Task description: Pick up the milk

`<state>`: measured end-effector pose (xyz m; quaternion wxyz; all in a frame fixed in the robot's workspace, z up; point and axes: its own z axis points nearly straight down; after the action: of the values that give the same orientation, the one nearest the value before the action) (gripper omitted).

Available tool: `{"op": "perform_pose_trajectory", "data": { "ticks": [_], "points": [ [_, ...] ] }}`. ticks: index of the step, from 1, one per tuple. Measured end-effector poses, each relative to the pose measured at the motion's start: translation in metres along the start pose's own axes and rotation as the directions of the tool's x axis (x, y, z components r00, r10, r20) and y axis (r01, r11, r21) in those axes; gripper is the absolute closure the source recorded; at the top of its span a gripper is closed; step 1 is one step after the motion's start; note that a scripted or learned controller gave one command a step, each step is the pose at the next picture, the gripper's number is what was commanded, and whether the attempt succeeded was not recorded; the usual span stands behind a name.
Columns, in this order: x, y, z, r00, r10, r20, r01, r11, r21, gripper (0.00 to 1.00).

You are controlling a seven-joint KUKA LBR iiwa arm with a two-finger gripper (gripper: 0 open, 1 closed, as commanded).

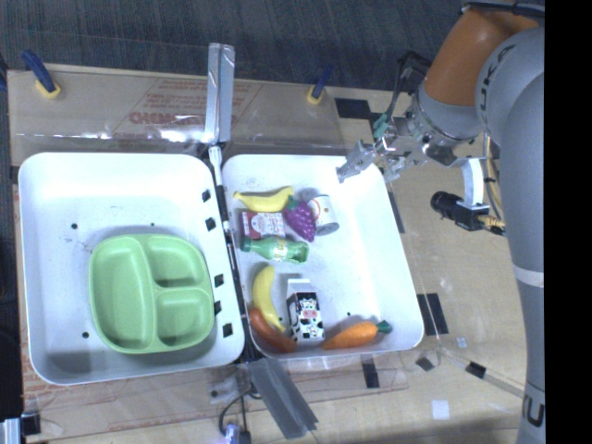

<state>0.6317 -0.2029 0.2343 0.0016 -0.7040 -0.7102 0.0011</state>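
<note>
Single fixed camera is mounted above the table (277, 100), angled down; both white bins (55, 248) are framed from moderate height; arm (518, 155) is seen entering from right.

Two smooth white plastic bins (388, 248), slightly glossy. Matte pale-green plastic divided tray (148, 292). Shiny plastic-looking toy carrot (351, 334) and yellow banana (264, 291). Cow-print paper-look milk carton (304, 314). Wood-look bench top (453, 266) with glossy clear sheeting.

floor (277, 7): dark grey carpet | bench (462, 276): tan board | light: even
</note>
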Motion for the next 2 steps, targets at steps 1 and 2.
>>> {"op": "perform_pose_trajectory", "data": {
  "ticks": [1, 2],
  "points": [
    [0.049, 0.026, 0.016, 0.921, -0.390, 0.000, 0.390, 0.921, 0.000, 0.00],
    [0.018, -0.028, 0.142, 0.978, -0.209, 0.001, 0.209, 0.978, -0.001, 0.00]
  ]
}}
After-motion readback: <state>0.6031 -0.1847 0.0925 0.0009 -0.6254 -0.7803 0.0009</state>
